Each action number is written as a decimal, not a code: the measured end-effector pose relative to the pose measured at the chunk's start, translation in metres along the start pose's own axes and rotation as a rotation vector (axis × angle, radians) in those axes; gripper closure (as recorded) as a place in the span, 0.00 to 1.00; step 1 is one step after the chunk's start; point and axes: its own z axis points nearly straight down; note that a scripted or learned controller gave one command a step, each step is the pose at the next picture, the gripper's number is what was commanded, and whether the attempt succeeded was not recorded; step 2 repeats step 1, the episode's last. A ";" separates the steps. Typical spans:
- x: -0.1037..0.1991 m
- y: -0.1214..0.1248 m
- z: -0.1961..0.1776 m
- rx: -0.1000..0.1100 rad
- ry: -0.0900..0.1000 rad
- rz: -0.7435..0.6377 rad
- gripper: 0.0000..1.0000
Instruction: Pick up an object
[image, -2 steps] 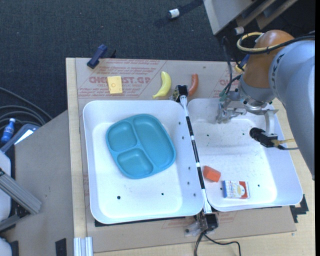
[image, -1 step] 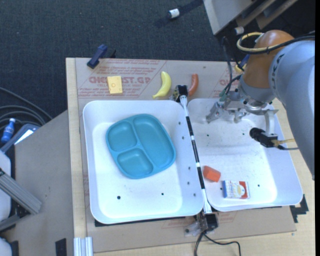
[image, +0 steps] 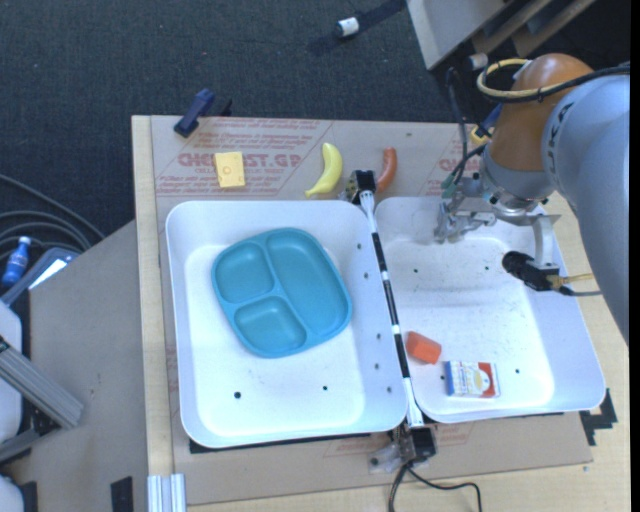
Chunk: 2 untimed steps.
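Two white bins sit side by side on the bench (image: 150, 300). Left bin (image: 190, 330) holds a blue divided plate (image: 280, 290). Right bin (image: 560, 340) holds, near its front, a small printed packet (image: 469, 379) and, just left of it, an orange wedge (image: 424, 348) by the dividing wall. At the right bin's far end hangs the end effector (image: 452, 226), nothing visible between its fingers; their spread is unclear. Beyond the bins lie a banana (image: 326, 170) and an orange-red piece (image: 386, 168).

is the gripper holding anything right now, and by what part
Nothing seen held: the gripper hangs over the right bin's far end, away from the orange piece and small box.
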 end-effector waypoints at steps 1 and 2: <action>0.027 -0.002 0.021 0.005 0.003 0.002 1.00; 0.027 -0.002 0.021 0.005 0.003 0.002 1.00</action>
